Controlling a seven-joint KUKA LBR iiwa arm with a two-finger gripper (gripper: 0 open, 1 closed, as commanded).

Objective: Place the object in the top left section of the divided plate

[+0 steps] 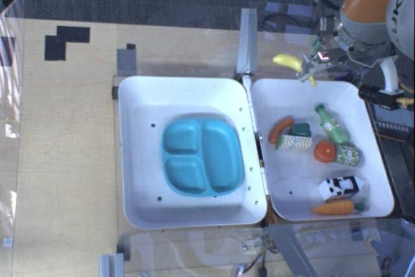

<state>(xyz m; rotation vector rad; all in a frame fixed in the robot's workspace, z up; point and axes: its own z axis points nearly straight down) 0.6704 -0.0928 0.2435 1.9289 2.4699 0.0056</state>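
One banana in the pincer; one divided plate.

Partial letters "UK" on the arm

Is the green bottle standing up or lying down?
Lying down. The green bottle rests on its side on the floor of the right bin, its cap pointing toward the far rim, next to the tomato.

Illumination is bright, even and diffuse from overhead. The white bins show soft shadows along their inner walls. Mild glare marks the clear panel at the left edge. Overall focus is slightly soft, with fine detail grainy.
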